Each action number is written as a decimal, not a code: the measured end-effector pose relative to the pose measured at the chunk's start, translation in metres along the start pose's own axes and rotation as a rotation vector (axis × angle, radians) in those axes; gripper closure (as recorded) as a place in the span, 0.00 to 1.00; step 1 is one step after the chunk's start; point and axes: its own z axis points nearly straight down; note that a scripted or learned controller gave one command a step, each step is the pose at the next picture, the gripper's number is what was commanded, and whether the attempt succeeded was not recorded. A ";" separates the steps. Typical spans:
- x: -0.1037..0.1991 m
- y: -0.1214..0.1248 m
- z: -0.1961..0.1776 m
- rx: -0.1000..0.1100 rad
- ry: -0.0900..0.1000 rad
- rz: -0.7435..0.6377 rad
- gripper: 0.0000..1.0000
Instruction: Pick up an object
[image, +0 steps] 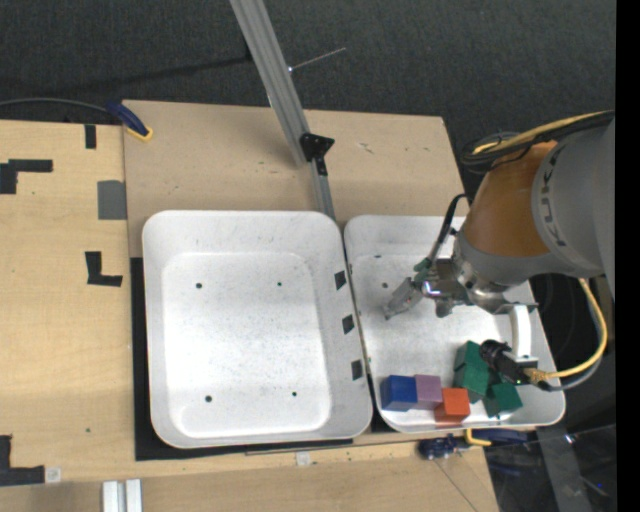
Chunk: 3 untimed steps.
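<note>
The candidates for picking lie together below the pincer (418, 292), toward the near edge of the right bin (375, 240): a blue block (399, 391), a pale purple block (428, 388) touching it, an orange block (455, 403) just beside that, and a green piece (476, 372) off to the right. We see the pincer hanging over bare bin floor, well apart from all of them, its two fingers spread and nothing between them. So we judge the task barely begun: no object is gripped or lifted, and the approach, the closing and the raise are all left to do. To the pincer's left sits the left bin (240, 225), white and speckled like its neighbour. Both rest on a pale wooden tabletop (60, 300) marked with dark tape, with a grey metal strut (285, 95) slanting in from above and dark floor beyond.
</note>
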 end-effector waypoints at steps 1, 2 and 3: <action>0.001 -0.002 0.054 0.001 0.000 0.000 0.00; 0.002 -0.001 0.042 -0.003 0.001 -0.002 1.00; -0.003 0.008 -0.006 -0.011 -0.001 0.000 1.00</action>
